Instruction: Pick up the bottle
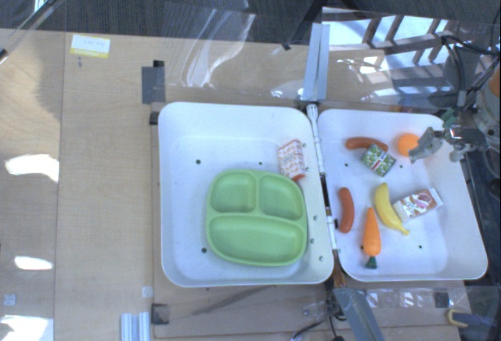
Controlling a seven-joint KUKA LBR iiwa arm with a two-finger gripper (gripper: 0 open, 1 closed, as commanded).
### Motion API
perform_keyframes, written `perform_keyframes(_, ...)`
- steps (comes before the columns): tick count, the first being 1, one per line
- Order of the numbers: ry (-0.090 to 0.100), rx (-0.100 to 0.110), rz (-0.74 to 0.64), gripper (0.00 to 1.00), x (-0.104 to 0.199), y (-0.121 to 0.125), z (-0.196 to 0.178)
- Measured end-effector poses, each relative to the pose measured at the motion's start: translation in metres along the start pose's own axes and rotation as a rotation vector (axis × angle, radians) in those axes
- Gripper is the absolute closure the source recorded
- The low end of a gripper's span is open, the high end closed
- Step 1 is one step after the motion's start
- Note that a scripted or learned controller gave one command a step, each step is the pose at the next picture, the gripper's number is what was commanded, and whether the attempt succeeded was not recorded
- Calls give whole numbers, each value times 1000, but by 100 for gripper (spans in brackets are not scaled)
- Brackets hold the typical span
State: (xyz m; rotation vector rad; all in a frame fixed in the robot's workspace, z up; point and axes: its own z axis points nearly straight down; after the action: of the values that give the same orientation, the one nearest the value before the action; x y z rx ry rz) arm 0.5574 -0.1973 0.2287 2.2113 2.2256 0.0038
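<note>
Tabletop [94, 175]: carries two shallow white bins side by side, their inner rims touching.
Left bin [180, 175]: holds a green divided plate [256, 217] and a red-and-white packet [291, 158] resting against the bin's right wall.
Right bin [438, 253]: holds the loose items, spread apart with bare floor between most of them.
Bottle [416, 205]: judged to be the white container with red markings, lying on its side in the right bin, just beside the banana [387, 209]. Identification is not certain; the packet in the left bin looks similar.
Neighbours: carrot [371, 232] near the banana; two sausages, upper [366, 143] and lower [345, 208]; green carton [378, 161]; orange [407, 144].
Gripper [429, 145]: over the right bin's upper right part, just beside the orange, well apart from the bottle.
Gripper opening: cannot be told from this view. Nothing is seen held.
Task state: bottle not yet lifted.
Next move (judgement): travel toward the near side of the bin, then align across the bottle's narrow width, since it lies flat.
Risk: the banana sits close on one side and may be nudged.
</note>
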Motion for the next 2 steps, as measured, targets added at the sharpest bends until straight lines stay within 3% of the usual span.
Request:
perform_keyframes(1, -1, 0, -8, 0, -7, 113, 29)
perform_keyframes(2, 1, 3, 336, 0, 85, 67, 112)
